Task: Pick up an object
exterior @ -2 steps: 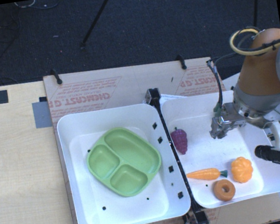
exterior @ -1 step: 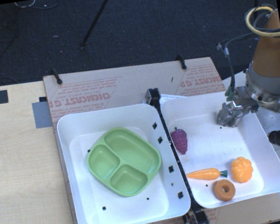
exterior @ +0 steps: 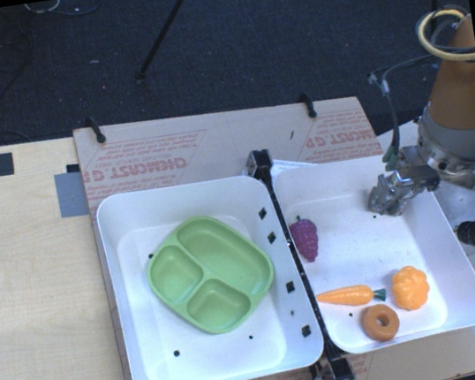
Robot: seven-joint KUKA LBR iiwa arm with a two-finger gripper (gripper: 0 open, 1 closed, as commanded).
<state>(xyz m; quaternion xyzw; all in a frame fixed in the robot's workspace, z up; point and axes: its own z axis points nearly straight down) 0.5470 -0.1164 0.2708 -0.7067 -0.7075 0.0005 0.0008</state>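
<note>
The right bin [exterior: 424,236] holds a purple bunch of grapes [exterior: 304,238] near its left wall, an orange carrot [exterior: 347,297], a small orange pumpkin-like fruit [exterior: 410,288] and a brown doughnut [exterior: 381,323] at the front. My gripper [exterior: 387,197] hangs over the bin's upper right part, well right of the grapes and above the orange fruit. Nothing shows between its metal fingers.
The left bin [exterior: 151,350] holds a green divided plate [exterior: 210,273]. A black clip strip [exterior: 286,257] runs along the seam between the bins. Cardboard [exterior: 178,154] lies under both bins. The arm's orange band [exterior: 459,91] stands at the right edge.
</note>
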